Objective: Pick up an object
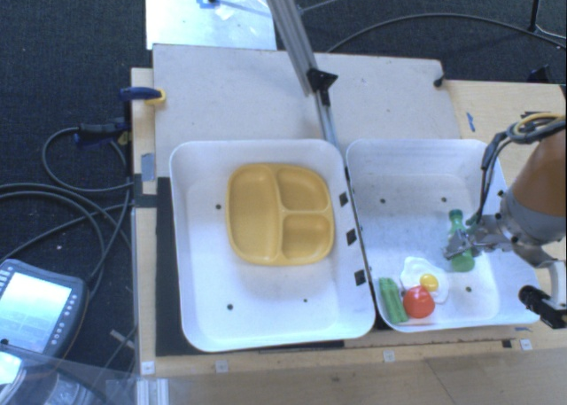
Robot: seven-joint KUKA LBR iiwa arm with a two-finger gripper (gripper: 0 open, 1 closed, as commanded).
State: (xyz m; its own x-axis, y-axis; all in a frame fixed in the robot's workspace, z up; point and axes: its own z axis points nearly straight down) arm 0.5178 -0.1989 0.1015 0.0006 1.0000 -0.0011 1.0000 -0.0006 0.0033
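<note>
Tomato [418,303] lay nearest me | green bottle [458,239] stood upright beyond tomato, touching gripper [462,248] | I could not tell claw's opening or hold

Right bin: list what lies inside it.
The right bin holds a fried egg toy, a red tomato, a green stick and a green bottle at the gripper. The arm covers its right edge.

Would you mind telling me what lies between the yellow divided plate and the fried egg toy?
In the camera view, the two bins' adjoining walls cross that stretch; beyond them it is bare white floor of the right bin, from the yellow plate to the fried egg toy.
</note>
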